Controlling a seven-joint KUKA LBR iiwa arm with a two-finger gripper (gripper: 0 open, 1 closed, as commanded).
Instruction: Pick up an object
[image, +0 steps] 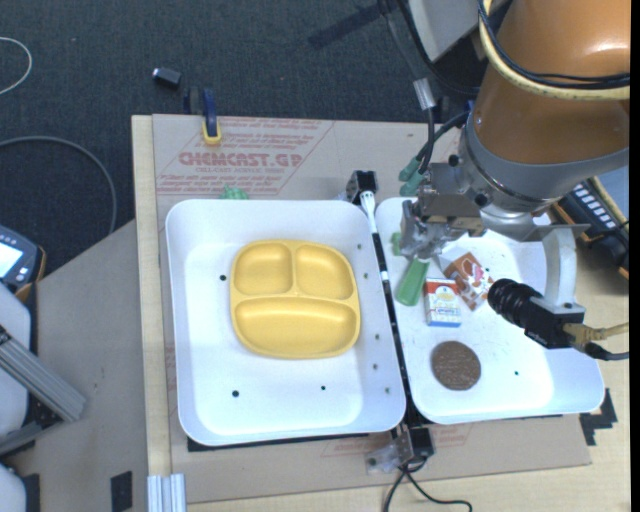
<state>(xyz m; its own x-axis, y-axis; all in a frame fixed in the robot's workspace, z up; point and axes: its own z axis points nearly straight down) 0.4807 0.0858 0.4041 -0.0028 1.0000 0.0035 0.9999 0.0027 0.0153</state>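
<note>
gripper (424, 238) seen at right bin's (560, 388) far-left corner; open or closed cannot be told | crowded by green piece (410, 283), small carton (445, 303), brown disc (456, 365) | board (240, 160) lettered CHEMCAST

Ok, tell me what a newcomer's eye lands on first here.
The yellow three-compartment plate sits alone in the middle of the left bin. From the upper right the grey and orange arm reaches in, its gripper over the far left of the right bin, by a green stick, a small carton and a reddish packet. A brown round disc lies nearer the front.
</note>
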